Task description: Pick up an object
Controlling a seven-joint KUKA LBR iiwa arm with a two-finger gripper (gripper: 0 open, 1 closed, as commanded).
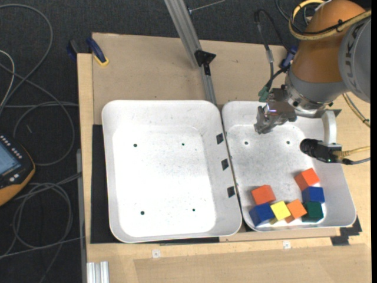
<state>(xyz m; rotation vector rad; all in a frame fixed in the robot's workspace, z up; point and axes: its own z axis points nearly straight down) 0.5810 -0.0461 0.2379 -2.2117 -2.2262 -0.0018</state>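
Several small blocks lie clustered at the near end of the right bin (247, 158): an orange block (263, 194), a blue block (260, 214), a yellow block (281, 210), another orange one (307, 178), a blue one (314, 194) and a green one (314, 211). My gripper (266, 121) hangs over the far part of the right bin, well away from the blocks. Nothing shows between its fingers.
The left bin (118, 122) sits beside the right one, with black clips (224, 164) along the shared edge. A slanted metal pole (188, 34) rises behind the bins. Cables and a handheld device (12, 164) lie on the floor at left.
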